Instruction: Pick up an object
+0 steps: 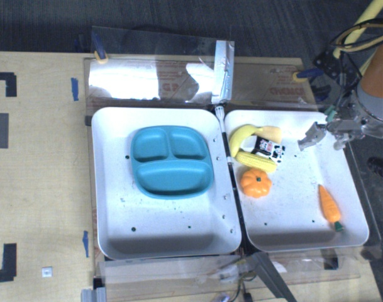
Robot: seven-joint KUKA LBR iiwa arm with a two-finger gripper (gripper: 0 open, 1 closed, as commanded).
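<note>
Pincer fingers apart above right bin; black-and-white label unreadable beside banana.

Wooden bench carries two white bins side by side: left bin, right bin, the latter under the fingers.

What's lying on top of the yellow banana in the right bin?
A small black-and-white object rests across the banana, inside its curve, with a corn cob along its lower edge. The part of the banana beneath it is covered. The orange pumpkin sits just below.
</note>
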